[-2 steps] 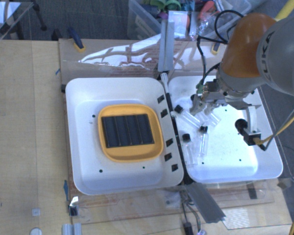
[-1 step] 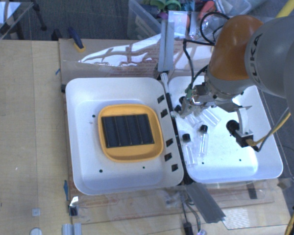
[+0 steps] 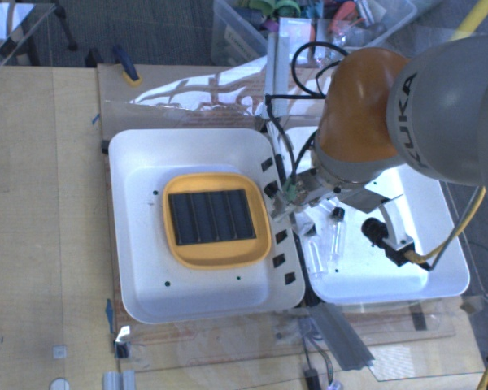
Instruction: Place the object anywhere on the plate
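Whether the jaws are open or shut cannot be told; the gripper [image 3: 324, 227] hangs over the right bin [image 3: 439, 279], probably reaching for an object, with the yellow plate [image 3: 217, 254] waiting left.

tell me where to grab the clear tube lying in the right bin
Take the clear tube at mid-length, from straight above, squeezing across its narrow width. It seems to lie flat in the right bin, long and thin, so the ends offer less purchase.
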### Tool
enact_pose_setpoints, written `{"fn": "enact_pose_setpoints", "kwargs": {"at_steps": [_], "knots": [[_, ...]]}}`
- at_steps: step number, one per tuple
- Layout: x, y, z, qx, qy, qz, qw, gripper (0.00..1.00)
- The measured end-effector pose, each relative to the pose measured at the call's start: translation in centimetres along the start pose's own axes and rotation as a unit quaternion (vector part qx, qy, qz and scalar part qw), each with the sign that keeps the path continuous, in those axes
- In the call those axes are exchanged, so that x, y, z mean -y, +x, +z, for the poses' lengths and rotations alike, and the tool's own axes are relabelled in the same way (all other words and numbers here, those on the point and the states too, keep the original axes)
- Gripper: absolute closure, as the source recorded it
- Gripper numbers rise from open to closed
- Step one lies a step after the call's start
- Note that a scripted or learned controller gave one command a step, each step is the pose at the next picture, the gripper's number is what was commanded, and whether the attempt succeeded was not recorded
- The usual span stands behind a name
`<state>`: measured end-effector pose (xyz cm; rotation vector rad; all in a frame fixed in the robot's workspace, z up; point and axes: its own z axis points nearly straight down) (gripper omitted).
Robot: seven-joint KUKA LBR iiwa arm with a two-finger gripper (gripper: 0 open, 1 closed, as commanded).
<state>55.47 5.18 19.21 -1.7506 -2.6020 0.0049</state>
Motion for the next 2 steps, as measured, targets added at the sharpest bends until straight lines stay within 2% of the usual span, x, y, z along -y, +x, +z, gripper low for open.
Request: {"fn": "enact_pose_setpoints", "kwargs": {"at_steps": [1,2], "knots": [[0.62,4.66,1.02,0.000,0.000,-0.054,0.9985,1.00],[0.62,4.58,1.00,0.000,0.000,-0.054,0.9986,0.00]]}}
